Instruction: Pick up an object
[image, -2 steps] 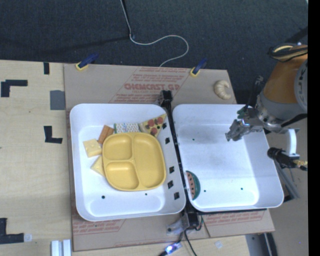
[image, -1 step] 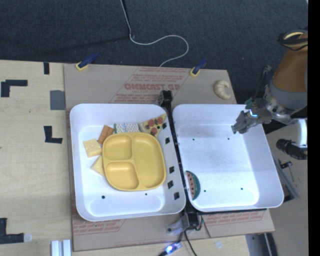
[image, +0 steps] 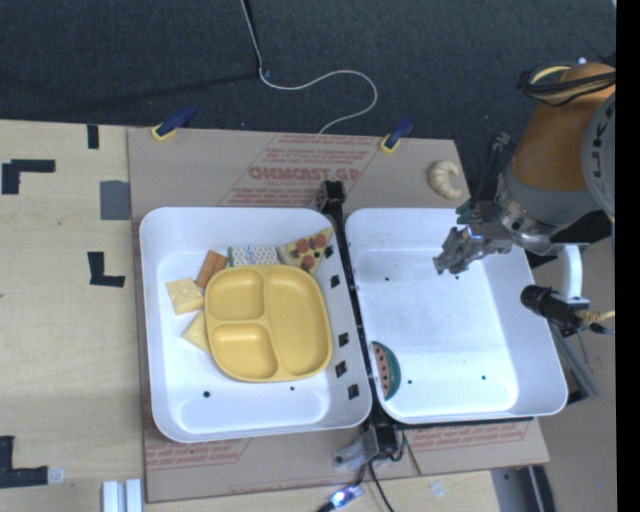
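Note:
A yellow divided plate (image: 268, 322) lies in the left bin (image: 165, 300). Around its upper left edge sit a tan cracker-like piece (image: 185, 296), a brown piece (image: 211, 266), a patterned flat item (image: 254, 256) and a pizza-slice toy (image: 311, 246). A watermelon-slice toy (image: 384, 368) rests against the left wall of the right bin (image: 520, 385). My gripper (image: 450, 258) hangs over the upper part of the right bin, well away from the watermelon slice, with nothing visible between its fingers.
A beige lump (image: 447, 178) lies on the cardboard behind the right bin. A black divider (image: 345, 300) runs between the bins. A white cable (image: 310, 80) loops behind the bench. The arm's grey and orange body (image: 560, 150) stands at the right.

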